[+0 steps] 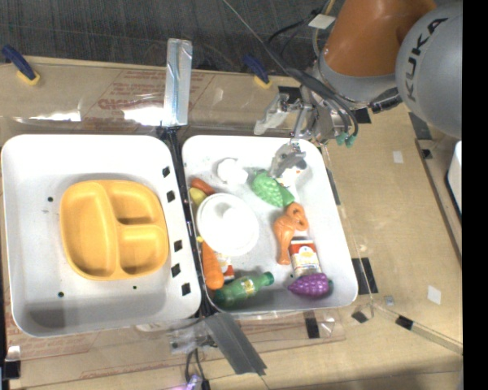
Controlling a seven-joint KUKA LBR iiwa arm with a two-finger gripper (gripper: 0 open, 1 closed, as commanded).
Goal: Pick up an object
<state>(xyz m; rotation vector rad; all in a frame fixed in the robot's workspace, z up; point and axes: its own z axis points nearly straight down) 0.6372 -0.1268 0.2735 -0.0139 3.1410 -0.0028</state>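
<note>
- My pincer hangs over the far part of the right bin; whether it is apart or together I cannot tell.
- Right under its tip, toward the near side, lies a green bumpy toy, touching or almost touching it; I cannot tell which.
- Just to the left of my pincer sits a small white round piece.
- Nearer the camera from the green toy, an orange toy figure lies on the bin floor, with a small bottle against its lower end.
- Left of those sits a white bowl, and an orange carrot lies below it.
- Farther still from my pincer, at the bin's near wall, lie a green bottle and a purple grape cluster.
- Farthest off, in the left bin, rests a yellow divided tray.
</note>
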